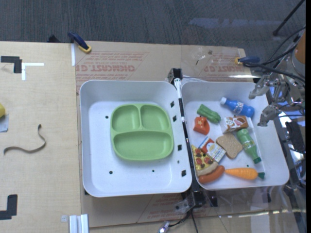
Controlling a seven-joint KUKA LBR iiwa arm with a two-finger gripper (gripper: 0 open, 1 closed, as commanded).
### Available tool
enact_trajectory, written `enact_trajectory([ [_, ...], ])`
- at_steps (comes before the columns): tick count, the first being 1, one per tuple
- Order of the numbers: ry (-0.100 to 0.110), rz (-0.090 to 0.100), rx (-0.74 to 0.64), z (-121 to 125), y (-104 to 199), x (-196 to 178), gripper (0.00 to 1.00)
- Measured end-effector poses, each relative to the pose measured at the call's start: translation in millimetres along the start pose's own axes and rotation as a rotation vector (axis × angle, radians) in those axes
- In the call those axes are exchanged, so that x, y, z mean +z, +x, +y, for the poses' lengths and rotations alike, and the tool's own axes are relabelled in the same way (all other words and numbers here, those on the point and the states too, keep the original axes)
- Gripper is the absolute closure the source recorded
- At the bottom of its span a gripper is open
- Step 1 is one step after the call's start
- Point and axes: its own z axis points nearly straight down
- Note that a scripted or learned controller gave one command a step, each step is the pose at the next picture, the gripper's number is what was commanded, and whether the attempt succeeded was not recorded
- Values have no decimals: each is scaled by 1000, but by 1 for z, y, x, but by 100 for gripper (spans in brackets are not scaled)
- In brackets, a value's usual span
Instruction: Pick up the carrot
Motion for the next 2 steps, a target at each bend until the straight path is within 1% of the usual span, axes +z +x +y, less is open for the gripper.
enact_trajectory([
  [1,-2,0,-488,28,60,-5,0],
  [2,-3,1,-636,12,98,7,0],
])
